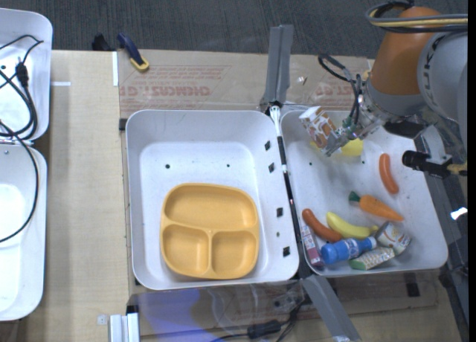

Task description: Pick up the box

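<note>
The arm's gripper point(336, 142) hangs low over the far end of the right bin point(431, 255), its jaws impossible to read from here, with the box point(315, 125) tilted just to its left.

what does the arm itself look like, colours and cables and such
The arm is bulky and rounded, with grey shells and a broad orange band above the wrist. Black cables loop around it, one arcing over the orange part and others curling beside the wrist. The gripper is a slim, dark metallic piece at the arm's end, much narrower than the links above it.
</note>
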Available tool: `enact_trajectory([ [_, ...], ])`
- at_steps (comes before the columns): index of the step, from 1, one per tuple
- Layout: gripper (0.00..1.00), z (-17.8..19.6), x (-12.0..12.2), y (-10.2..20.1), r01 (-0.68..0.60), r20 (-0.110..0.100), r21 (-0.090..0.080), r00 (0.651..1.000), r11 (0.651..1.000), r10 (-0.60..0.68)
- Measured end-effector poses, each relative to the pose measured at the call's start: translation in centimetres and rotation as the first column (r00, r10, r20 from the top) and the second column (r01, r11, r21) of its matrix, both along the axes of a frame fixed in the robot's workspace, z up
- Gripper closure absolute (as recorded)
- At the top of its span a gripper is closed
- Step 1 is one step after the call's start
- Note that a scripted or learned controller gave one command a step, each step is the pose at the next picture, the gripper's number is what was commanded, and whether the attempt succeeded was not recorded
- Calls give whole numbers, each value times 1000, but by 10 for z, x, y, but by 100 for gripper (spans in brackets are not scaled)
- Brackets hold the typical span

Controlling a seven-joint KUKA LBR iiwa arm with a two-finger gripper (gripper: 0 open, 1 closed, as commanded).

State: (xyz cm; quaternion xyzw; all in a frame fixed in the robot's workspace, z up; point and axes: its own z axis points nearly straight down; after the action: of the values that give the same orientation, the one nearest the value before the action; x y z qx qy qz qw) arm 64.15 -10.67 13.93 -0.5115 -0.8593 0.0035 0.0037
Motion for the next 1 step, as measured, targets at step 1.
enact_trajectory([
  [1, 100, 150, 18, 29, 42, 12, 0, 999, 999, -42],
])
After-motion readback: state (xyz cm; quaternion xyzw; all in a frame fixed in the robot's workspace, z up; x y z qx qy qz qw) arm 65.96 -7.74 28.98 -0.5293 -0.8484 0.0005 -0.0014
